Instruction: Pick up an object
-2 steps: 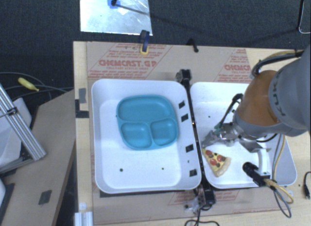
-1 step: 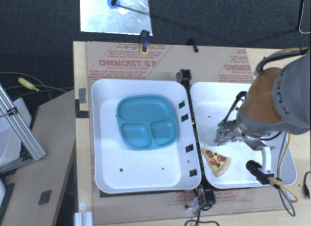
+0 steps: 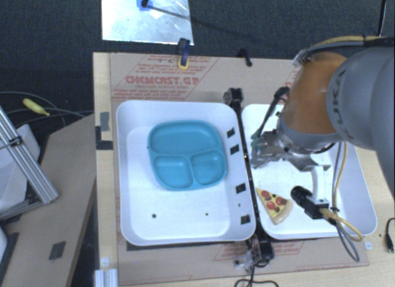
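The gripper, whose state I cannot tell, hangs over the right bin, with the pizza slice lying just below it, toward the bin's front.

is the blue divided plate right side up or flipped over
Right side up: the blue plate shows its three recessed compartments facing the camera, lying flat in the left bin.
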Controlling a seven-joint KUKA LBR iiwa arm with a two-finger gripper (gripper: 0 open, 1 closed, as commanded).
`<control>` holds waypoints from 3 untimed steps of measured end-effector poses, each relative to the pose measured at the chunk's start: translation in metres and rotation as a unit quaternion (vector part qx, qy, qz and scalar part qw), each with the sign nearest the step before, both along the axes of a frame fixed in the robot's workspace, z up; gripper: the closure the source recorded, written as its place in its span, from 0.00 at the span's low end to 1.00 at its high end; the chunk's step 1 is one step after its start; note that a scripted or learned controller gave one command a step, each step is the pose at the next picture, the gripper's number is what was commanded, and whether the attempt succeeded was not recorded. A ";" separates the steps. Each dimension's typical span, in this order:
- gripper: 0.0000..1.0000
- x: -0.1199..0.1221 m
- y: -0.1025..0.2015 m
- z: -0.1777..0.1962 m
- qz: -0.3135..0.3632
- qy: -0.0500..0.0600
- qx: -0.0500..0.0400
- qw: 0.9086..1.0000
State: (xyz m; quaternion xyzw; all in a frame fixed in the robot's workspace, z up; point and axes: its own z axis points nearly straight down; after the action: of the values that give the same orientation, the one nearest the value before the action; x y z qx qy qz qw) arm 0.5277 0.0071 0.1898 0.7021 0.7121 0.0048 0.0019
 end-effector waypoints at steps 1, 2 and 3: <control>1.00 -0.026 0.116 -0.050 0.001 0.007 0.000 1.000; 1.00 0.008 0.105 -0.102 -0.007 0.003 -0.002 1.000; 1.00 0.001 0.066 0.048 -0.008 -0.003 -0.001 1.000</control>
State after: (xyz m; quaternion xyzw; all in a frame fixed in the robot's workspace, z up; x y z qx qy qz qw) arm 0.5291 0.0734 0.2375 0.7077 0.7065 0.0058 0.0049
